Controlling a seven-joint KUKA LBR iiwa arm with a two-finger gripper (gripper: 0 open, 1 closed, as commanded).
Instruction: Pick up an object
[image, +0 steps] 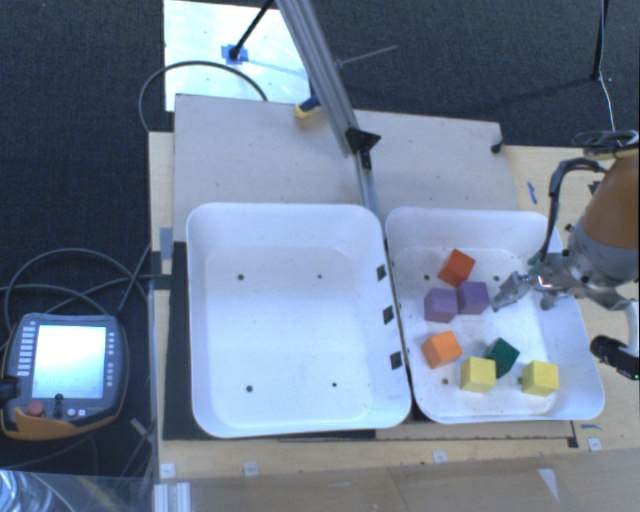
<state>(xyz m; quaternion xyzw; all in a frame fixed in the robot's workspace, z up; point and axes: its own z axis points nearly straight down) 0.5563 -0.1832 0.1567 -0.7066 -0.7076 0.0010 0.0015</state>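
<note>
- You have the arm (612, 225) reaching in from the worktop's right edge, over the right bin (575, 330).
- Its claw (512, 290) sits low over that bin's middle, just right of the purple blocks; you cannot tell from this angle whether it is released or clenched, and nothing is visibly caught in it.
- In the right bin you'll find seven blocks, all loose on the floor of the bin:
- an orange block (457, 267) nearest the bin's far edge, standing alone;
- two purple blocks side by side and touching, one (440, 305) on the left, the other (473, 297) on the right, closest to the claw;
- a second orange block (441, 348) below the purples, toward the bin's left wall;
- a dark green block (502, 355) near the middle, touching or almost touching a yellow block (478, 374) just beside it toward the near edge;
- another yellow block (540, 377) near the bin's near right corner, apart from the green one.
- The left bin (215, 300) lies beside the right one, their walls meeting at the middle of the worktop (420, 150).
- A teach pendant (62, 375) rests on the floor off the worktop's left edge, its screen lit.
</note>
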